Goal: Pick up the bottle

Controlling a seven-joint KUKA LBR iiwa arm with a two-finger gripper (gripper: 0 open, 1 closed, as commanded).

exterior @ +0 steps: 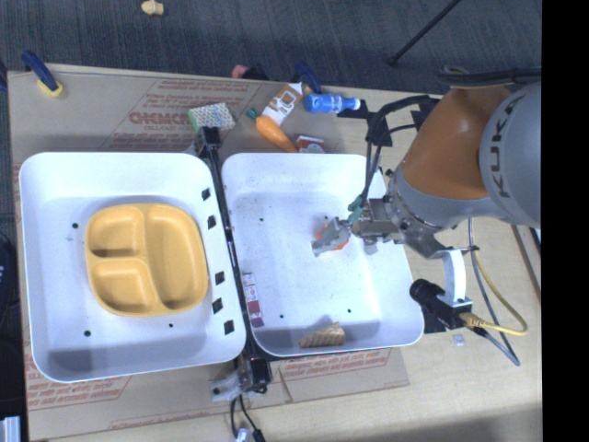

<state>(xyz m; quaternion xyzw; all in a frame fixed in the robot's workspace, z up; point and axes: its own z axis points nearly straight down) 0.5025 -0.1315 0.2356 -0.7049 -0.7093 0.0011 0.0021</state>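
A small bottle (296, 99), white with an orange label, lies on its side on the table (479, 376) just beyond the far rim of the right bin (276, 274), at about eleven o'clock from that bin's centre. A blue-capped bottle (329, 104) lies just beside it toward three o'clock, and an orange carrot-shaped toy (274, 133) sits close at six o'clock. Which of the two bottles the task means cannot be told.

The claw (333, 236) hangs low over the middle of the right bin, well apart from both bottles. A small grey and orange piece shows at its tip; whether the claw is spread or pinching cannot be told.

A brown wedge-shaped item (322, 337) rests against the right bin's near wall at six o'clock. The left bin (46, 191) holds a yellow divided plate (147, 258).

Doing this step well likely means lifting clear of the bin wall, travelling toward twelve o'clock past the rim, turning the claw across the bottle's narrow width, and descending without nudging the neighbouring items.
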